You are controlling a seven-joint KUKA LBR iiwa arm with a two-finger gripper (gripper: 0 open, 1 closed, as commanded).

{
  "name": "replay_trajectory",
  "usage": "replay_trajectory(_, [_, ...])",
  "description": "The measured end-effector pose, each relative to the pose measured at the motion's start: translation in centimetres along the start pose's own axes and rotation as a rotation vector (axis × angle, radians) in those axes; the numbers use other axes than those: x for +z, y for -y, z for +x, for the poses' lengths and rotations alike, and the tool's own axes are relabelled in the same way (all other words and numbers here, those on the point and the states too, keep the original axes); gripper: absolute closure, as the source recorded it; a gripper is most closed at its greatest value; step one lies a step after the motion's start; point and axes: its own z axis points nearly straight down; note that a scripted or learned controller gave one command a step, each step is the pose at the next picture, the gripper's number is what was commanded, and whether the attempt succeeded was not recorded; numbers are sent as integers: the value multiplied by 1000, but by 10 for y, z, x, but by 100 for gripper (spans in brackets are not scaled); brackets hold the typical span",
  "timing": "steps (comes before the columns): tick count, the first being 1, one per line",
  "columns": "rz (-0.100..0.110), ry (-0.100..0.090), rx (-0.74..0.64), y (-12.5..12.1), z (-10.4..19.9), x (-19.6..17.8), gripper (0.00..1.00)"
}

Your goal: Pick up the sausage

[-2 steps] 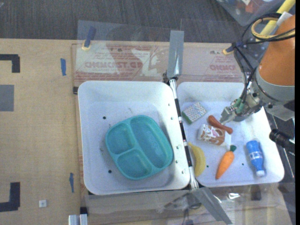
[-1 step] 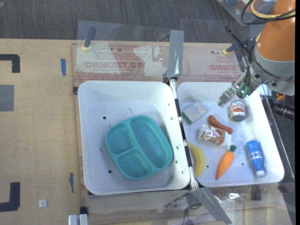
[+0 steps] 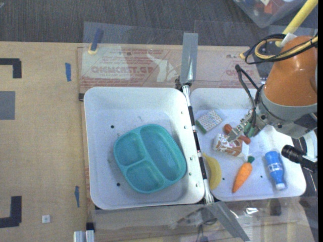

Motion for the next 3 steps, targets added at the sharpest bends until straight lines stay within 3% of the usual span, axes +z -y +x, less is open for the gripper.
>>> replay_trajectory(1, [-2, 2, -71, -48, 32, -85, 100])
replay_trajectory(2, [-3, 4, -50, -18, -14, -128, 100])
replay_trajectory(3, [-1, 1, -71, -34, 3, -10, 100])
